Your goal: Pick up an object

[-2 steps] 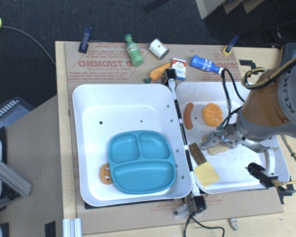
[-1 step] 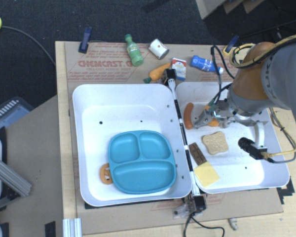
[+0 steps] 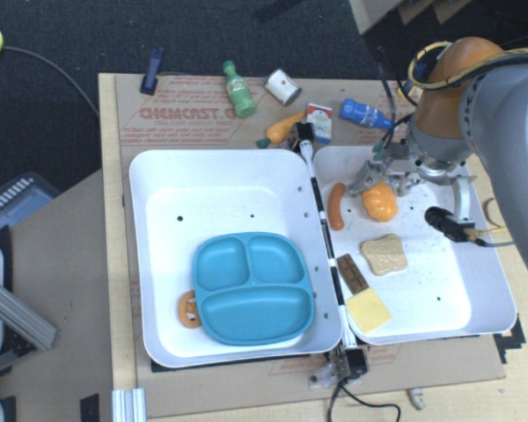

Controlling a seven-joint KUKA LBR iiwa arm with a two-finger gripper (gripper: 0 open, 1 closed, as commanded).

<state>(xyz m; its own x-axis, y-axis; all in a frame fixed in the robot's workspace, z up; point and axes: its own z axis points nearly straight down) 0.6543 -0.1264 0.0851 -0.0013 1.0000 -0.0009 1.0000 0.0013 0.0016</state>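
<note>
Arm: we reach in from the right, over the right bin (image 3: 475, 319).
Gripper (image 3: 389, 176): low at that bin's far end, right above the orange fruit (image 3: 380, 202); we cannot tell its state.
Nearby: hot dog (image 3: 336, 206), toast (image 3: 384, 255), cheese slice (image 3: 368, 310).
Left bin (image 3: 158, 236): blue divided plate (image 3: 252, 287), pretzel (image 3: 188, 310).

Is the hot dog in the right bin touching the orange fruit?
Apart. The camera view shows a strip of white bin floor between the hot dog and the orange fruit.
</note>
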